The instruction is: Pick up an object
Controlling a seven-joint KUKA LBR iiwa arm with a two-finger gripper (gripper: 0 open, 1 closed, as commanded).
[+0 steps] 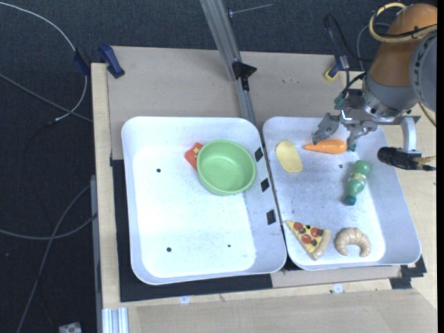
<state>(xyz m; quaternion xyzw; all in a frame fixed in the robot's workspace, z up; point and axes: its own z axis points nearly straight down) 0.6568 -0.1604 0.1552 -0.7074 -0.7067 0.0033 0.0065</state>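
Right now my pincer [338, 132] hangs spread over the carrot [326, 146] at the right bin's [395, 207] far end, beside a yellow piece [288, 156], bottle [356, 181], pizza slice [307, 237] and croissant [352, 241]; the left bin [173, 248] holds a green bowl [225, 166]

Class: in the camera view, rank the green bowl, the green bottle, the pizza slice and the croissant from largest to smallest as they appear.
1. green bowl, clearly largest.
2. green bottle, pizza slice and croissant look much alike in size, so I will not rank them.
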